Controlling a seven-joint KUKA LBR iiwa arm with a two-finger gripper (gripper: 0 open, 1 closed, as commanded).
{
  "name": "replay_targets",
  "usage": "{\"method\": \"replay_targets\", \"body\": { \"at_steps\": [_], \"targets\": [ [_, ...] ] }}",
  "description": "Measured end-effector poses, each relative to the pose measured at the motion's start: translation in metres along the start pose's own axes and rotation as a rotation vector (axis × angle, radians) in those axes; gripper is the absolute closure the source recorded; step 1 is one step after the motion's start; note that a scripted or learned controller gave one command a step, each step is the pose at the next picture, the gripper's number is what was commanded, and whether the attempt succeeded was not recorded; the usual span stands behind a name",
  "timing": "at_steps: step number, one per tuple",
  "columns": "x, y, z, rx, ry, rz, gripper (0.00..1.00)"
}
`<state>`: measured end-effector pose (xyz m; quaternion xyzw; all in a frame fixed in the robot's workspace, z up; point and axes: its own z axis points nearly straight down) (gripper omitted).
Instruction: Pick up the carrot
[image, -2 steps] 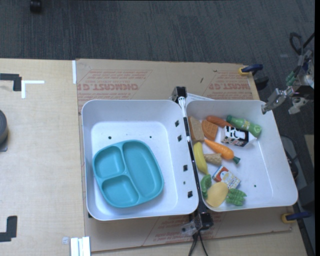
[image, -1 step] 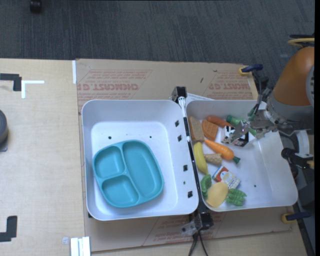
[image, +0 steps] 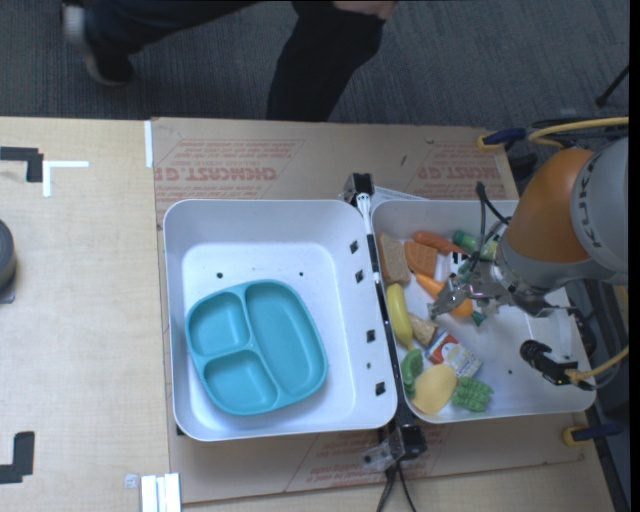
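Camera view shows the right-hand shallow white bin (image: 545, 395) crowded with toy food, and the arm's metal two-finger tool (image: 462, 297) low among it. The orange toy carrot with a green leafy top (image: 438, 242) lies on its side near the bin's far wall, just beyond the tool, its green end pointing right. It is probably light, rigid plastic with a smooth, tapering body, so it may slip out of a pinch near the thin tip; the thicker middle looks like the better hold. Other orange pieces (image: 424, 261) lie touching it or just beside it, which could confuse the grasp. Whether the tool is apart or together cannot be told here. The left white bin (image: 260, 225) holds a teal divided plate (image: 257, 347).
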<state>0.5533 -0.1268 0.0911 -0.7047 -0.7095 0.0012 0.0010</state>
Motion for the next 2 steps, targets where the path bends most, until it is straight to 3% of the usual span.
{"method": "replay_targets", "body": {
  "at_steps": [1,2],
  "targets": [
    [-0.001,0.001,-0.009,0.000,0.000,0.007,1.00],
    [0.099,-0.013,-0.100,-0.001,-0.001,0.046,1.00]
  ]
}}
